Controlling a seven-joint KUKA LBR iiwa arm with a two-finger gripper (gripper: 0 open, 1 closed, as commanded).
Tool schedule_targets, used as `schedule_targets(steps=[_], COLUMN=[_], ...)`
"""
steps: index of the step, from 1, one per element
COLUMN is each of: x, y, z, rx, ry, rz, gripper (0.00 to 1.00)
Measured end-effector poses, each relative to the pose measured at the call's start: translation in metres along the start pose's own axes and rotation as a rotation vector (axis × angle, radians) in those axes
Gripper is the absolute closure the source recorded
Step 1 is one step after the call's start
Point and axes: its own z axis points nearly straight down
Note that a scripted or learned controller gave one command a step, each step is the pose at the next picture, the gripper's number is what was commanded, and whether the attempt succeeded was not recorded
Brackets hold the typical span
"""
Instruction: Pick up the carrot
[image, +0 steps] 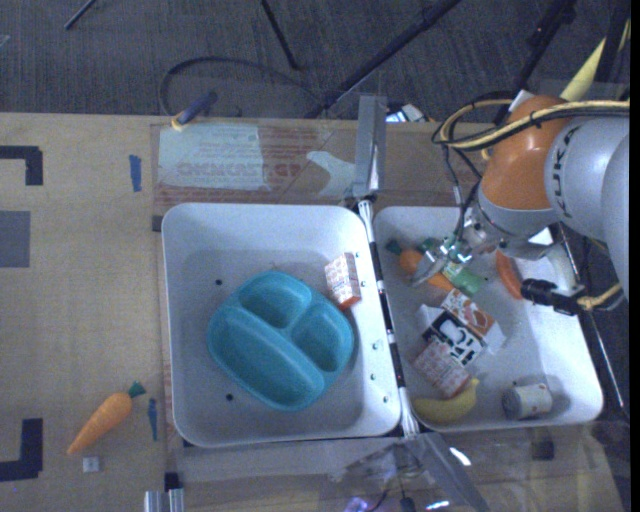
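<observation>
I see the arm (560, 170) reaching in from the right, its orange band above the wrist hanging over the far side of the right bin (575, 395). The left bin (190, 235) holds a blue divided plate (282, 340) in its middle, with a small red-and-white carton (343, 279) touching the plate's far right corner, close to the wall between the bins. In the right bin I make out a black-and-white box (455, 335), a smaller printed packet (440, 368) just below it, a banana (445, 404) at the near edge and a grey can (527, 399) lying on its side near the right corner. The gripper (440, 262) is low in that bin's far left part, among a green item (462, 270) and an orange piece (412, 262). I cannot tell how its jaws stand, or whether they touch anything. The carrot (100, 421) lies on the bench outside the bins, near the lower left, well apart from the gripper.
</observation>
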Motion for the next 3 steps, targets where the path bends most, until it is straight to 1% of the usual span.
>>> schedule_targets(steps=[1,2,3], x=[-0.001,-0.01,0.008], y=[0.001,0.014,0.032], z=[-0.012,-0.003,-0.1], rx=[-0.004,0.044,0.001], ry=[-0.002,0.032,0.0], rz=[0.0,0.129,0.319], gripper=[1.0,1.0,1.0])
